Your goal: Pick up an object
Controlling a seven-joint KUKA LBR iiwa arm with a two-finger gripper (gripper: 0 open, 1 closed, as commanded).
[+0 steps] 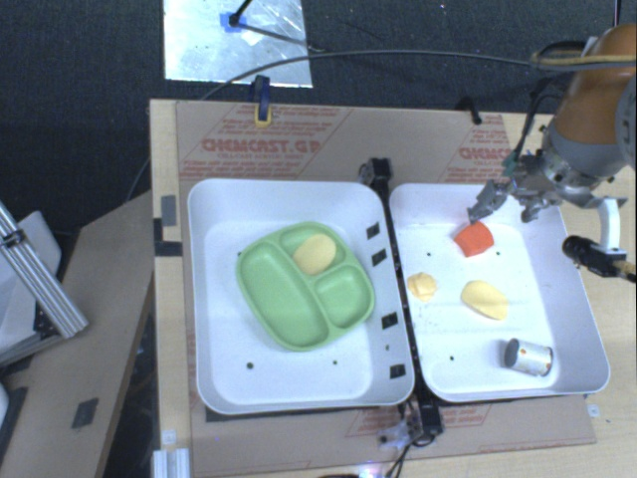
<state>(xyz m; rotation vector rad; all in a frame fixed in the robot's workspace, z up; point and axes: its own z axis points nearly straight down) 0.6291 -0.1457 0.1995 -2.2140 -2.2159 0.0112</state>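
A: How is the pick best carried out from here?

B: The two-finger gripper on the grey and orange arm is seen above the far part of the right-hand shallow white bin. The small orange-red block lies just beside it, nearer the camera. A short shift toward the block is judged to be needed, so that it is centred between the tips before any descent.

A: And what is held?

B: Nothing is seen between the tips, and no object is touched. Whether the gripper is released or clenched cannot be told. The pale yellow oval piece is left well apart.
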